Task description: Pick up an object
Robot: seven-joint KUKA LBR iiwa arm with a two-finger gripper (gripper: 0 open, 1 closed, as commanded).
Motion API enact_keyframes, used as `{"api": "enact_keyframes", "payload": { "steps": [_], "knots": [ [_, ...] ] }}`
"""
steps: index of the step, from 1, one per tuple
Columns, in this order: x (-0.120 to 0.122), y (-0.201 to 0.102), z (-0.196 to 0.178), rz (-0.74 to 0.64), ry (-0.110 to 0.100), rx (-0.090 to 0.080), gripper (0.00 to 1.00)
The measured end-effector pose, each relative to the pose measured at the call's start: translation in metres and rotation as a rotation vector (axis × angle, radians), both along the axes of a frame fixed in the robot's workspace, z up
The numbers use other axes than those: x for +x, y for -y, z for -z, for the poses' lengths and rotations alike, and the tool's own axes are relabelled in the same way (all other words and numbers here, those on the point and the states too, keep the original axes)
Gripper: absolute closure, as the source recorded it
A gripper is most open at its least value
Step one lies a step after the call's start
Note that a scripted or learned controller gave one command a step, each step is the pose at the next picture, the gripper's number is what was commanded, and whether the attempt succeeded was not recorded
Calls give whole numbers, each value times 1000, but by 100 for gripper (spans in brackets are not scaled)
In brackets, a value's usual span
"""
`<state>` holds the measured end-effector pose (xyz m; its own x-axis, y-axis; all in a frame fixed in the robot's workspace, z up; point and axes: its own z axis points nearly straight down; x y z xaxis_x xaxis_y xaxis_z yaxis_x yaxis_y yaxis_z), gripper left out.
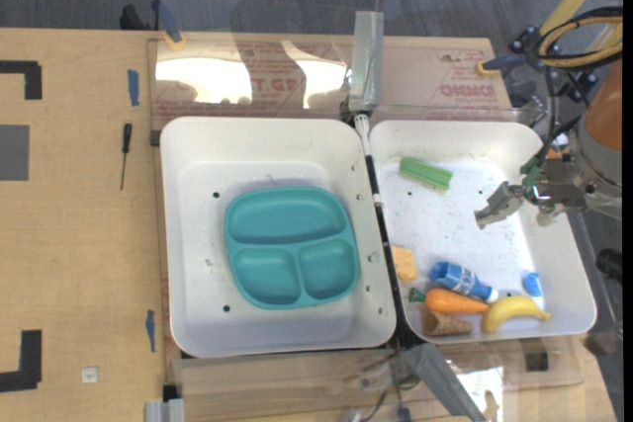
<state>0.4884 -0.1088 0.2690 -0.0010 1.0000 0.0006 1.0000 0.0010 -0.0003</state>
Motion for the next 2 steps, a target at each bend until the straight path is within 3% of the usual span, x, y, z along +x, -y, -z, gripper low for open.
{"api": "enact_keyframes", "payload": {
  "steps": [1,2],
  "knots": [
    [-10,-51,88,-33,-7,1,0],
    [-11,0,172,-54,-5,0,0]
  ]
}}
